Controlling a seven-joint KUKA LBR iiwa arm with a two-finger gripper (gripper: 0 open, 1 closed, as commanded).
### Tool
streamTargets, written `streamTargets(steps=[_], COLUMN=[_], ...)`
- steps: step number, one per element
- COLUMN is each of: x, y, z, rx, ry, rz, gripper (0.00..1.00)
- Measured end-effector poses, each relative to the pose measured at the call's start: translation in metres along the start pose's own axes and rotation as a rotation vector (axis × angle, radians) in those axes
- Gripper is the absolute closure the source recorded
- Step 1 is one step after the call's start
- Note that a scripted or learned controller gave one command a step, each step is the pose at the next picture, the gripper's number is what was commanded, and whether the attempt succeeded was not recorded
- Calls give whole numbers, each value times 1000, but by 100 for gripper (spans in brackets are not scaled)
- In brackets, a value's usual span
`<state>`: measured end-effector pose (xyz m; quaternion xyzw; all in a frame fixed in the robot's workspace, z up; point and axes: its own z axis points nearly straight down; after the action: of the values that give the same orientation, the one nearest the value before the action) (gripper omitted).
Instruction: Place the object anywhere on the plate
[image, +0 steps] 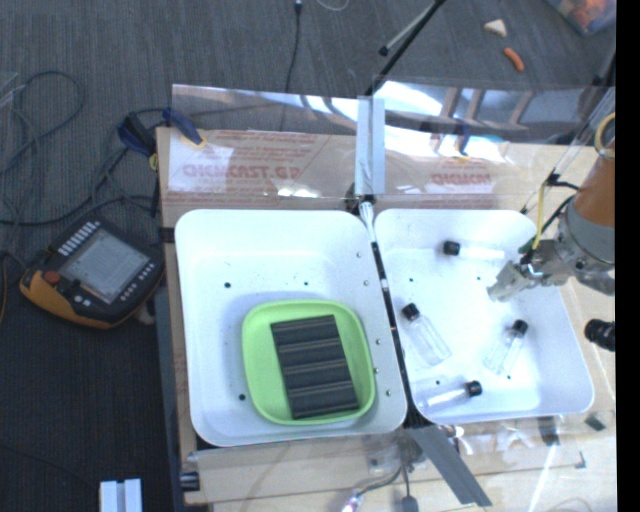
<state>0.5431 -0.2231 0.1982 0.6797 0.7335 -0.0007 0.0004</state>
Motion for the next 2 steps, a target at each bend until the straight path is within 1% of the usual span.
streamTargets(steps=[1, 2], x=[0, 14], y=[0, 57], z=[0, 24], rx=[0, 0], ry=[0, -1], rz=[0, -49], gripper=[0, 0])
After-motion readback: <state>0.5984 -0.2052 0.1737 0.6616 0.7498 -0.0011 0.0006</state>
